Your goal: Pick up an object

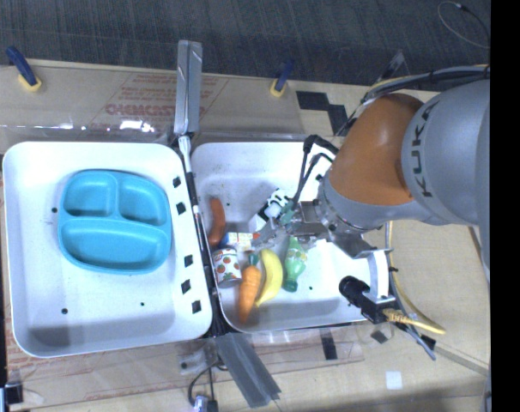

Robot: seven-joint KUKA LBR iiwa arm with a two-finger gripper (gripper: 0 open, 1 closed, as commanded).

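Note:
The right bin (243,157) holds a cluster of small items. A brown sausage (217,219) lies near its left wall. An orange carrot (250,291) and a yellow banana (271,274) lie side by side toward the front. A green bottle (294,261) is just right of the banana. A small printed box (228,264) sits left of the carrot. My gripper (283,216) reaches down from under the orange wrist band, over the middle of the bin just above the bottle and banana. A black-and-white object (277,202) shows at its tip.
The left bin (28,230) holds a blue divided tray (116,220). A grey divider bar (188,88) runs between the bins at the back. The arm's bulk covers the right bin's right side. Blue clamps (24,67) hold the bench cover.

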